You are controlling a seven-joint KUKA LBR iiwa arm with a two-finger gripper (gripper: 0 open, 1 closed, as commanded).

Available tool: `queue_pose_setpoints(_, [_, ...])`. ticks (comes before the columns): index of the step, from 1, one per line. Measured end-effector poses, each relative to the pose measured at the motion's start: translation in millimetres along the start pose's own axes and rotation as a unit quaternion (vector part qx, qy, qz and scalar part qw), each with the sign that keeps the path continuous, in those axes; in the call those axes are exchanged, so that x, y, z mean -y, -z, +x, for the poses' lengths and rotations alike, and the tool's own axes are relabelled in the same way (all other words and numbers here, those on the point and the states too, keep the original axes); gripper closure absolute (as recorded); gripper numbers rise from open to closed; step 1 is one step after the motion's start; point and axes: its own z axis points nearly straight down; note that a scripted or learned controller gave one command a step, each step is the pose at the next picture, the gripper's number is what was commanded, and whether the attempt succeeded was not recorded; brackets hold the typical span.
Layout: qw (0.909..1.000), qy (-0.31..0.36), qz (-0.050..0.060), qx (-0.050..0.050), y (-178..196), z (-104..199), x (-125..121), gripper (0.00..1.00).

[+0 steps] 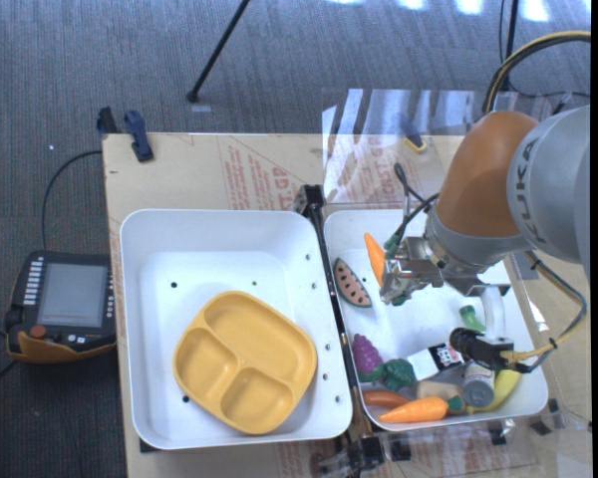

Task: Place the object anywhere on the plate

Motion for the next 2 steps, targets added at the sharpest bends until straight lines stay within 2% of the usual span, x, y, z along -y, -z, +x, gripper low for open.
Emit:
queue_pose_setpoints(1, [1.0000,0.000,0.000,0.000,0.0,-0.3,0.0,0.00])
queue_pose_setpoints(2, [1.0000,0.000,0.000,0.000,0.0,-0.3,0.0,0.00])
